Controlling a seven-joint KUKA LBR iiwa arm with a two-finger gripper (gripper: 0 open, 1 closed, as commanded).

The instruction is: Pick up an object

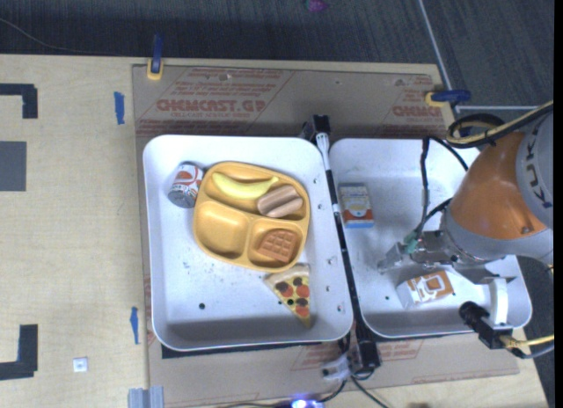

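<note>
Jaws' state hidden beneath grey wrist — glossy orange-and-white packet [428, 287] just below, small boxy carton [355, 204] nearby.

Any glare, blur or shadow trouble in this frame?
Camera view: lighting even, mild sheen on the left bin floor; the yellow tray and pizza slice read sharp; the arm looks soft and shades the packet beneath it in the right bin.

A robotics lab: taped bench [62, 248], clamped board [290, 98], white bins [167, 248].
</note>
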